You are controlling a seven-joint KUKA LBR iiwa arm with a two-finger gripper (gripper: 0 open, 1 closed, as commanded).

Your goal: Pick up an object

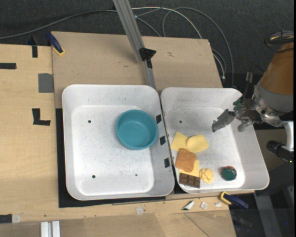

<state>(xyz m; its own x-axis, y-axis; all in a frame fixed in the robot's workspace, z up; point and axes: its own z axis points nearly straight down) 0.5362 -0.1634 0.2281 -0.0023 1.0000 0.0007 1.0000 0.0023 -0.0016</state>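
— White plastic, both bins. What sits in the left bin (79, 147)?

— One teal bowl (136, 129), upright, toward the bin's right half, apart from every wall.

— And the right bin (197, 102)?

— A cluster of small food-shaped pieces in the near left part. A pale yellow flat slice (178, 141) lies at the top of the cluster, with a rounder yellow piece (197, 143) touching its right side. Just below them lies a tan toast-like piece (185, 159), and below that a dark brown chocolate-like block (189, 180) near the front wall. A small yellow lump (206, 175) sits beside the block, and a dark green-and-red round thing (229, 173) lies a little further right; it is too small to name surely.

— Where is the arm?

— It reaches in from the right, orange band above the wrist. The gripper (221, 124) hangs over the right bin's upper right area, well apart from the cluster, its dark fingers pointing down and left.

— Jaws apart or together?

— I cannot tell; the fingers merge into one dark shape. Nothing shows between them
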